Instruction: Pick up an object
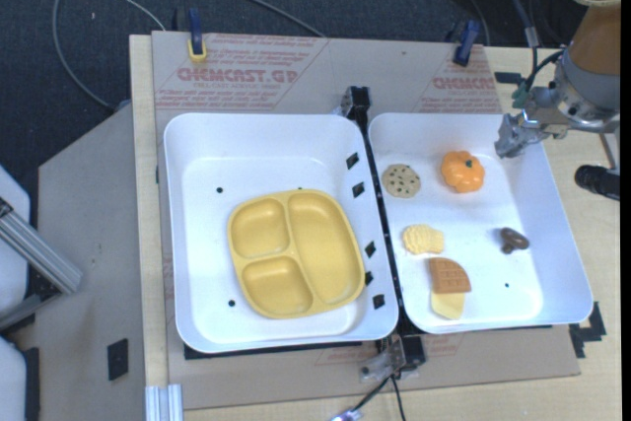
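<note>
Nearest my camera, at the front of the right bin [552,212], I see a waffle-like wedge [449,285], brown on top with a pale yellow tip toward the front rim. Just behind it lies a pale yellow ridged piece [423,239], close to it though I cannot tell if they touch. Off to the right of those, apart from both, sits a small dark brown lump [512,240]. Farther back I see a round speckled cookie [401,179] near the divider between the bins, and to its right a small orange pumpkin [462,172] with a dark stem on top.

From my seat the left bin [197,212] holds a yellow tray [296,253] with three compartments, turned at a slight angle.

I see the arm [592,54] reaching in from the right, and the gripper [515,135] hangs over the back right corner of the right bin, just to the right of the pumpkin and apart from it. I see nothing between its fingers, and I cannot tell how wide they stand.

Both bins rest on a brown board [296,64] with red lettering, pinned at the back by two blue and yellow clamps [196,35].
</note>
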Controlling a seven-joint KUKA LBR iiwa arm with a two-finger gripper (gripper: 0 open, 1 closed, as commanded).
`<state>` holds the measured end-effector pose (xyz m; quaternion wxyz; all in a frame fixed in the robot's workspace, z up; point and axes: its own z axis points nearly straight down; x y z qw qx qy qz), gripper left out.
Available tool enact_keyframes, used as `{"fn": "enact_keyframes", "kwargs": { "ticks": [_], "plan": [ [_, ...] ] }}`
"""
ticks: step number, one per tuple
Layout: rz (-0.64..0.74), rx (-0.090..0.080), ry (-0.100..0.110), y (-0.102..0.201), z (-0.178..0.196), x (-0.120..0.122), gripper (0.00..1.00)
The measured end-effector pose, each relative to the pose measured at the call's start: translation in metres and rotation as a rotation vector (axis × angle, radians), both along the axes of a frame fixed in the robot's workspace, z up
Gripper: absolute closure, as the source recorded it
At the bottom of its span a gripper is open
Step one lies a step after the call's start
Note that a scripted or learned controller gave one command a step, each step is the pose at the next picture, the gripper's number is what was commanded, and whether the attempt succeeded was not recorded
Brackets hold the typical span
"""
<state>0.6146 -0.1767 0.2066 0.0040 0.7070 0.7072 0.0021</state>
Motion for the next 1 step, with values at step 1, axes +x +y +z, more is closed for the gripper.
{"fn": "enact_keyframes", "kwargs": {
  "ticks": [1],
  "plan": [
    [0.001, 0.002, 0.005, -0.0001, 0.0111, 0.0009, 1.00]
  ]
}}
